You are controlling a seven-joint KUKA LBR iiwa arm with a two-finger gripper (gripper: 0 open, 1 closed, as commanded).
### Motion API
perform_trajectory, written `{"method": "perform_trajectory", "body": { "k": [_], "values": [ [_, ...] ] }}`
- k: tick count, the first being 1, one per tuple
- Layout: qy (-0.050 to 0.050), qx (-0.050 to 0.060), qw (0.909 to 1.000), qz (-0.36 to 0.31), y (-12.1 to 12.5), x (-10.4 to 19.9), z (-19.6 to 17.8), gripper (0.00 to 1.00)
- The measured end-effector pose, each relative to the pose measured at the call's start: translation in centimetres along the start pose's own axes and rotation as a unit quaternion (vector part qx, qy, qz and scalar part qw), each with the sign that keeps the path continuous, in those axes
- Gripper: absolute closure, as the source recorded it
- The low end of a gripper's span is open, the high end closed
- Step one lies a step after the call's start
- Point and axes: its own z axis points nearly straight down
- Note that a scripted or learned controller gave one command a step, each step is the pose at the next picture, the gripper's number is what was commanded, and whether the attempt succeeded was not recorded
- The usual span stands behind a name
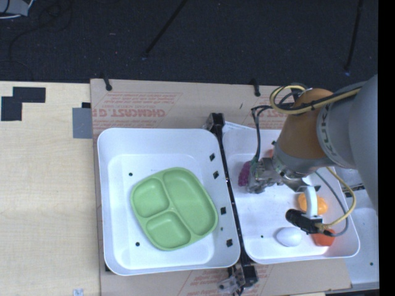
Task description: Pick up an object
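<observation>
Starting at the far left, pale wooden bench (43, 196) with a few dark patches toward its far edge. Next, a cardboard sheet (142, 106) with red lettering, lying under both bins. On it, the left bin (114, 165), white and shallow, holding a green divided plate (185, 193) with three compartments, flat on the floor and turned at a slant. Past the black clips along the shared walls, the right bin (265, 227). Just inside its left wall, toward the far side, a small purple object (245, 172), too blurred for its shape to be made out. Immediately right of it, the gripper (259, 180), pointed down into the bin; impossible to tell whether spread or pressed together, hidden as it is beneath the wrist. Purple object at the gripper's left flank, beside rather than beneath it; contact between the two not discernible. Further right and nearer, a white egg-shaped object (288, 236) by the near wall, well apart from the gripper. Then an orange rounded object (303, 200), partly covered by robot hardware, between gripper and near right corner. Just beyond, a small red-orange thing (323, 240) close to that corner. Rightmost, the grey arm (345, 128) with its orange band (302, 128), reaching in over the bin's far right part.
</observation>
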Motion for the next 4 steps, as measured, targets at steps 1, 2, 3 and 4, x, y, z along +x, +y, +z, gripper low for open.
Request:
{"method": "perform_trajectory", "body": {
  "k": [1,2,3,4],
  "values": [
    [-0.001,-0.003,1.0,0.001,-1.0,0.0,-5.4,1.0],
    [0.0,-0.004,1.0,-0.004,-0.8,0.8,-10.2,1.0],
    [-0.001,-0.004,1.0,-0.004,-0.8,0.4,-16.6,1.0],
    [0.0,0.0,1.0,-0.005,-1.7,6.0,-15.1,1.0]
  ]
}}
